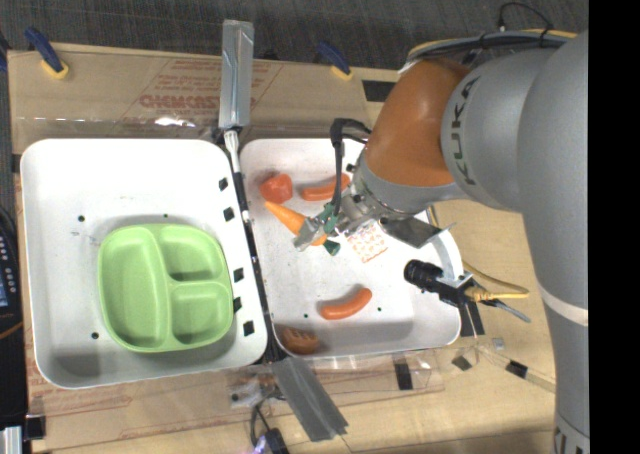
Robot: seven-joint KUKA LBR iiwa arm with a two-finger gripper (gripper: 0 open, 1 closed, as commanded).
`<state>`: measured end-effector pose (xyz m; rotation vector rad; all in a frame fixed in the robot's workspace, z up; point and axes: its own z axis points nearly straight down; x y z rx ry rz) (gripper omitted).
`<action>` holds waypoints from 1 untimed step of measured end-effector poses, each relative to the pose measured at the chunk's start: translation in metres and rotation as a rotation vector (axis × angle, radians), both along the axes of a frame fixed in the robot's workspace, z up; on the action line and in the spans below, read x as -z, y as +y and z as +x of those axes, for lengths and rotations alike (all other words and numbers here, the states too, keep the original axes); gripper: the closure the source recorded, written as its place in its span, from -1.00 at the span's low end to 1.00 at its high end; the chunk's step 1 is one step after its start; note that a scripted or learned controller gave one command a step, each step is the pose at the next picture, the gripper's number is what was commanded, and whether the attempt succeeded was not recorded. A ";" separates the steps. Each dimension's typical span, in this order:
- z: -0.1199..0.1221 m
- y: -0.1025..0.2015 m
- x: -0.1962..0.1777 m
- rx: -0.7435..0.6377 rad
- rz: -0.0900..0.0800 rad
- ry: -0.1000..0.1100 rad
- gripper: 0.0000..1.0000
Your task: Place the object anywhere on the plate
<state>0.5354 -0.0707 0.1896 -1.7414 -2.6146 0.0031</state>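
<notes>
The gripper point(325, 227) sits low in the right bin point(400, 327) near the frame's middle, at the tip of an orange carrot point(285, 214); whether it is apart or together cannot be told. Around it lie a red piece point(277, 186), an orange sausage-shaped piece point(320, 191) and another sausage-shaped piece point(345, 303) lower down. The green divided plate point(165, 287) rests in the left bin point(60, 172), well apart from the carrot.

- Red chunk point(277, 185): up and left of the gripper point(325, 227), near.
- Small orange sausage point(322, 190): just above the gripper.
- Larger orange sausage point(345, 303): below it, well apart.
- Brown piece point(298, 340): farther below, in the right bin's point(400, 327) corner.
- Left bin point(50, 242): far left.
- Cardboard point(180, 92): under both bins.
</notes>
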 end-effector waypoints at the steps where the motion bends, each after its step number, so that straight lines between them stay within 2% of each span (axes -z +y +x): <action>1: -0.038 0.004 -0.023 0.312 0.001 0.007 1.00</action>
